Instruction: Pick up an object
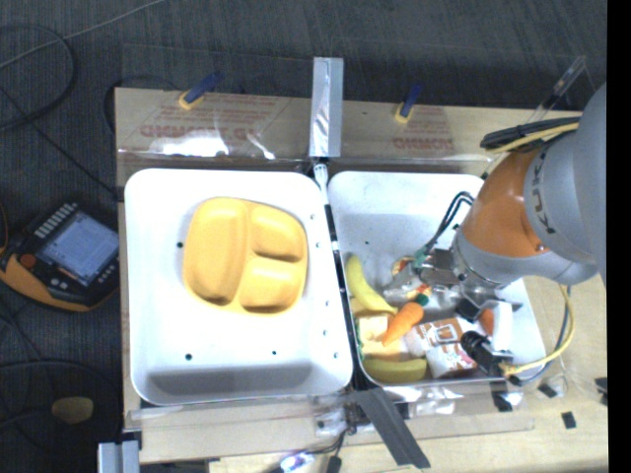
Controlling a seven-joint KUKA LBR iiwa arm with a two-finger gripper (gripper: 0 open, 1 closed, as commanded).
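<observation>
Tray (244, 254) in left bin (158, 363); banana (361, 289), carrot (402, 321), carton (444, 348) crowded at right bin's (394, 200) near end, gripper (419, 284) above them.

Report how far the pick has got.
Done: the arm has reached into the right bin, the gripper down among the banana, carrot and small carton. In hand: nothing visibly held. Left: grasp one and lift it.
</observation>
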